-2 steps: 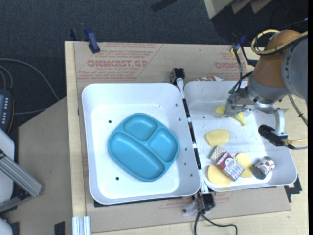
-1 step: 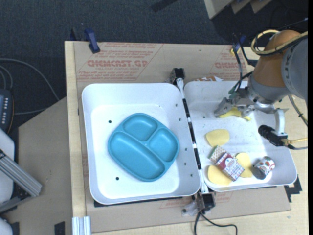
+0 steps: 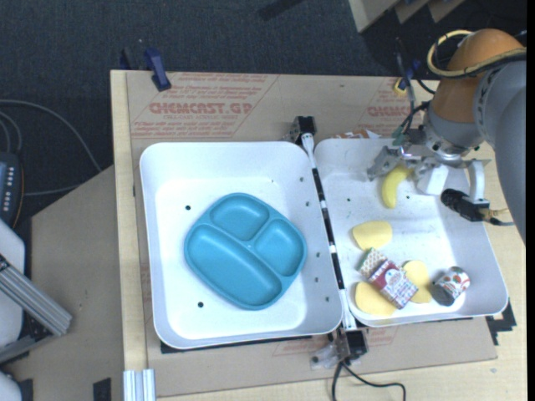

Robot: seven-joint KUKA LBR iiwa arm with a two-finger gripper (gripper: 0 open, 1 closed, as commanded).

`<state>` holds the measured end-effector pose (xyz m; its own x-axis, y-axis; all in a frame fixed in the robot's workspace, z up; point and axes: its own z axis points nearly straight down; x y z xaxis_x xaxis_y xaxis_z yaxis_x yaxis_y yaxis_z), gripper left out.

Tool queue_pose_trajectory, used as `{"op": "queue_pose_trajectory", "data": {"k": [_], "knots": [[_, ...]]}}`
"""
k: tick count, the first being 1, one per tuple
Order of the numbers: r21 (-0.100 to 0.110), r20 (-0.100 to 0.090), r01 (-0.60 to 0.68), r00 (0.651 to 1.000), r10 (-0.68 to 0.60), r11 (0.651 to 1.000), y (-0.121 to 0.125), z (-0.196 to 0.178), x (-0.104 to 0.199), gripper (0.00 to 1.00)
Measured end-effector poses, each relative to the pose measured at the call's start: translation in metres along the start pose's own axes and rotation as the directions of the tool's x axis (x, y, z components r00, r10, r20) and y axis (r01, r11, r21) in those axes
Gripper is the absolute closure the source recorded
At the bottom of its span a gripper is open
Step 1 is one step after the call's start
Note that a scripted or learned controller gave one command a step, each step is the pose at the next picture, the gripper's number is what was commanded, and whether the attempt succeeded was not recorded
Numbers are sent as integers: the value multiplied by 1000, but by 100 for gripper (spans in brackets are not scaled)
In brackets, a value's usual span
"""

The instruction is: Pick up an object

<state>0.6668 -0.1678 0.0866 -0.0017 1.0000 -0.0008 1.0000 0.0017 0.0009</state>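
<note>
Two white bins before you, blue divided tray (image 3: 243,250) in the left bin (image 3: 159,224), gripper (image 3: 405,167) over the right bin (image 3: 493,286), jaws pinching a yellow banana-shaped piece (image 3: 393,188).

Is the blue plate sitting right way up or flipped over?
Right way up. The blue plate lies flat in the left bin with its three hollow sections facing up, and nothing in them.

End effector (image 3: 407,167) apparently grips a yellow piece (image 3: 393,189) over the right bin (image 3: 476,249).
</note>
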Motion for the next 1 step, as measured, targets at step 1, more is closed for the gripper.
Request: {"op": "queue_pose_trajectory", "data": {"k": [1], "knots": [[10, 3, -2, 1000, 2, 1000, -2, -9, -2, 100]]}}
